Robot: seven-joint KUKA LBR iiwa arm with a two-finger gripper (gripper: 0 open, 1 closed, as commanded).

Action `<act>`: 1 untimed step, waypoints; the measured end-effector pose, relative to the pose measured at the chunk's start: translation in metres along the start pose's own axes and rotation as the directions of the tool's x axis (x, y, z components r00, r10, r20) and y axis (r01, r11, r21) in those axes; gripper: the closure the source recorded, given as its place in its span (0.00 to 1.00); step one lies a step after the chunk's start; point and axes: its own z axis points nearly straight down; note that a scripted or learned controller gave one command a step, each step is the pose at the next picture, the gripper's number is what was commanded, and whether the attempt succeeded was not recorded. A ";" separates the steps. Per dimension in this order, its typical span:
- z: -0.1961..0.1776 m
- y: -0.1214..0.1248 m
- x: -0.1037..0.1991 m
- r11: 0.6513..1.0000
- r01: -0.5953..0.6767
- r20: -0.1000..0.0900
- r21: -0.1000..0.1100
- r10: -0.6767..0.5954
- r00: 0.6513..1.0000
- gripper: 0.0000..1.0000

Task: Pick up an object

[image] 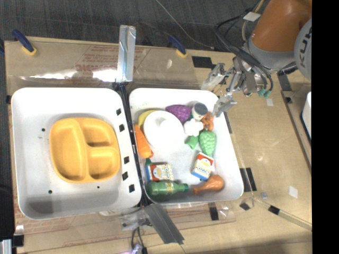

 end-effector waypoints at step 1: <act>0.100 -0.004 0.000 0.993 0.117 -0.007 -0.005 -0.117 0.993 0.00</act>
